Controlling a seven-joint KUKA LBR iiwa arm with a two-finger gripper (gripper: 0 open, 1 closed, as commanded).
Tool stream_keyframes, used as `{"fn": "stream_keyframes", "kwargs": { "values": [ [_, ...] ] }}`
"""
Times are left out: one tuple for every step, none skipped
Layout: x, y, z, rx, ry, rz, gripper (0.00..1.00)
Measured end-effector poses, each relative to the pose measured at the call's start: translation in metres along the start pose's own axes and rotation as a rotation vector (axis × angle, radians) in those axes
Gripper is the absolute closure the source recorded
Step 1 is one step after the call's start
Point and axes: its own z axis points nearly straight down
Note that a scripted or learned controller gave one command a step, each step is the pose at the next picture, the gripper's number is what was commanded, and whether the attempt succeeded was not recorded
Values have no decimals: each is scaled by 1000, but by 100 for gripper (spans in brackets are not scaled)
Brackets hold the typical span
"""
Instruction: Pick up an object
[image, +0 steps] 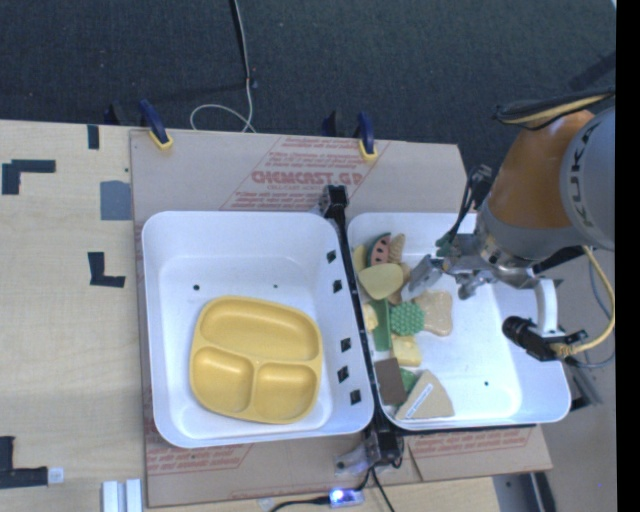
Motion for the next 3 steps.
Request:
{"fn": "stream_keyframes", "kwargs": {
  "values": [
    [-9,-26,97,-3,-1,1,0],
    [-3,14,107,2,1,-1,0],
    [0,14,98,-2,6,-2,100]
  ]
}}
